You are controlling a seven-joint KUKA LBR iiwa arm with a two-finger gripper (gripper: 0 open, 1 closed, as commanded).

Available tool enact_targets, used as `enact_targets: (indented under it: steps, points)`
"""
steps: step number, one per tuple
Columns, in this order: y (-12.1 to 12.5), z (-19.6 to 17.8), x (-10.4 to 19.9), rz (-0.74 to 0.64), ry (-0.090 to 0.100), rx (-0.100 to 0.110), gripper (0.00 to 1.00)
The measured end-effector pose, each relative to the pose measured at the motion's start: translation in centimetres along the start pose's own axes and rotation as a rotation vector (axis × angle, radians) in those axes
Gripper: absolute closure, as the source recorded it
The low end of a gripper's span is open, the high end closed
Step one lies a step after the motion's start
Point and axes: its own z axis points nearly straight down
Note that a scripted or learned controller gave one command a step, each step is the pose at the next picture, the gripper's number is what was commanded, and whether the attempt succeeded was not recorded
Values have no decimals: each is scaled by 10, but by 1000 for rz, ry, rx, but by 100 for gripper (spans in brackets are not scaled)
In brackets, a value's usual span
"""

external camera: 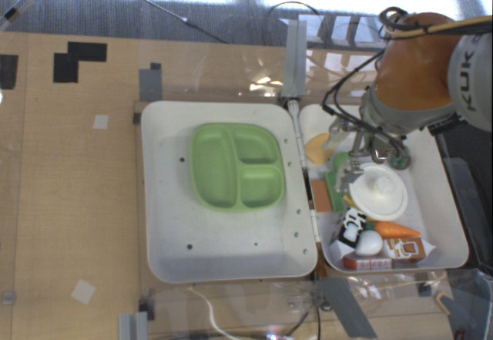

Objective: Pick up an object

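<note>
Hovering low over the crowded right-hand white bin (pixel 451 211), beside a round white lidded dish (pixel 379 193): hand (pixel 356 167), grip state impossible to tell. Risking a glancing, empty close, with orange carrot (pixel 397 230) and small carton (pixel 385 255) crowding close below.

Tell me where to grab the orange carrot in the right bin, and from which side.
Grip the carrot across its thick middle, coming straight down from above. It lies flat atop the clutter near the bin's front, its long sides exposed; the white lid crowds its far side, so fingers probably fit best across the narrow width.
</note>
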Motion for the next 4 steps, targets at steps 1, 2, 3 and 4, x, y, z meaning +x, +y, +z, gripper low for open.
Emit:
enact_targets:
  steps: [1,2,3,4]
  points:
    - [-40,80,-2,-46,-1,2,0]
    - [-40,87,-23,58,-20,4,0]
    - [-40,86,35,185,-28,2,0]
    - [-53,84,89,175,-62,5,0]
